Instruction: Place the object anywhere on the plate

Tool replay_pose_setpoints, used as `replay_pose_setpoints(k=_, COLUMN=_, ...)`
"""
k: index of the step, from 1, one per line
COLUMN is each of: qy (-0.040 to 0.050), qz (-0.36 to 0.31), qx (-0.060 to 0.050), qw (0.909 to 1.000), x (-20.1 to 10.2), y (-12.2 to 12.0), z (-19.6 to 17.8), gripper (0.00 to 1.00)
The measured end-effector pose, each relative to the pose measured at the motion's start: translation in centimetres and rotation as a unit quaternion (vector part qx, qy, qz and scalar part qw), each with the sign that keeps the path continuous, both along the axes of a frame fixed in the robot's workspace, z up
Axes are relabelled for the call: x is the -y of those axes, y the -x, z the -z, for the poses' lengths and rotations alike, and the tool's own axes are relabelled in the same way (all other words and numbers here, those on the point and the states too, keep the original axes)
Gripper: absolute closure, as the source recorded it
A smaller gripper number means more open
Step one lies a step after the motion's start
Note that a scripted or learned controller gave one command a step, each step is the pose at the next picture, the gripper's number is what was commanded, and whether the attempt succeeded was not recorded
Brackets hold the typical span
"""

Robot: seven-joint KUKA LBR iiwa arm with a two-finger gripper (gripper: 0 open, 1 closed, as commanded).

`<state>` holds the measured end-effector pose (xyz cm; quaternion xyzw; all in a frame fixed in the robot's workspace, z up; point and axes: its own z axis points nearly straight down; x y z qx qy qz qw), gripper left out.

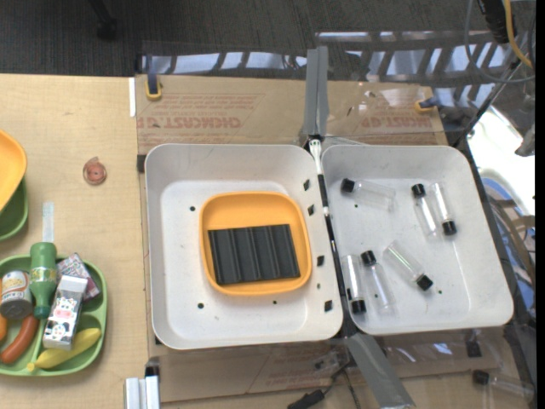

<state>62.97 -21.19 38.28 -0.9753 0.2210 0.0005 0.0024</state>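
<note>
An orange square plate sits in the middle of the left white bin. A dark grey ribbed rectangular block lies flat on the plate and covers most of its inside. The right white bin holds several clear plastic vials with black caps, scattered and lying on their sides. One vial is near the bin's back left. Two more lie side by side at the back right. Others rest near the front.
Left of the bins, the wooden bench carries a green plate of toy food, an orange bowl at the edge and a small pink disc. Cardboard lies behind the bins. Cables and a metal frame stand at the back right.
</note>
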Motion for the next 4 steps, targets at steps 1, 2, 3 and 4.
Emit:
replay_pose_setpoints(k=1, qy=0.0001, qz=-0.124, qx=0.001, qw=0.9923, x=0.7, y=-2.3, z=4.4, gripper=0.0)
replay_pose_setpoints(k=2, qy=0.0, qz=-0.124, qx=0.002, qw=0.9922, x=0.7, y=-1.9, z=5.2, gripper=0.0)
replay_pose_setpoints(k=3, qy=0.0002, qz=-0.123, qx=0.002, qw=0.9923, x=0.8, y=-3.0, z=6.4, gripper=0.0)
replay_pose_setpoints(k=4, qy=0.0002, qz=-0.124, qx=0.002, qw=0.9923, x=0.7, y=-3.0, z=6.8, gripper=0.0)
